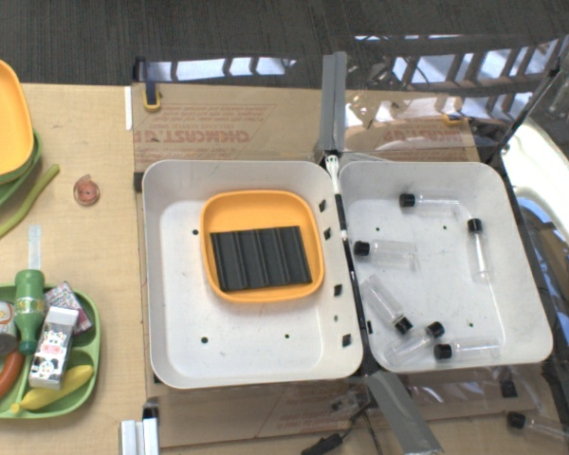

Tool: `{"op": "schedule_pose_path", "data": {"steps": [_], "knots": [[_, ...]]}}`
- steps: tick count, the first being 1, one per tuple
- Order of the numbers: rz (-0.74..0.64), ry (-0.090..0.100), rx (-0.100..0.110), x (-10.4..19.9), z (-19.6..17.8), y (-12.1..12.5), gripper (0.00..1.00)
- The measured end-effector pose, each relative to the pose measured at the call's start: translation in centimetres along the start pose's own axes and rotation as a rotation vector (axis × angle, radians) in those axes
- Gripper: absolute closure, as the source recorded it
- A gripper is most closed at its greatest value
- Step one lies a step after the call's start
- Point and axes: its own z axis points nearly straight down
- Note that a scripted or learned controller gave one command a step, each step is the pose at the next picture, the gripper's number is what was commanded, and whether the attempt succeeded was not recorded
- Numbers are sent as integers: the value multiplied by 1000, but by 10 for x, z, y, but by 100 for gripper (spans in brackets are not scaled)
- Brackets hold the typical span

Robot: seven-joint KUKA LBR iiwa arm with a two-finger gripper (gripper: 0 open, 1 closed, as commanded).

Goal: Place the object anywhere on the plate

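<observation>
An orange plate (pixel 262 203) with rounded corners lies in the left white bin (pixel 256 354), toward its back middle. A dark grey ribbed rectangular object (pixel 262 258) lies flat on the plate, covering most of its inside. The right white bin (pixel 517 282) holds several clear plastic tubes with black caps, among them one near the back (pixel 427 200), one upright along the right side (pixel 477 246) and one at the left (pixel 384 250).
Left of the bins, the wooden tabletop bears a green tray of toy food (pixel 38 354), stacked orange and green plates (pixel 0 131) and a small pink disc (pixel 86 191). Flat cardboard (pixel 228 131) lies behind the bins. A metal frame (pixel 455 64) stands at the back right.
</observation>
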Motion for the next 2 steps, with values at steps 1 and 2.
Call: {"op": "schedule_pose_path", "data": {"steps": [1,2], "knots": [[-313,3,-1,25,43,-16,0],[-682,-1,-3,7,51,-4,0]]}}
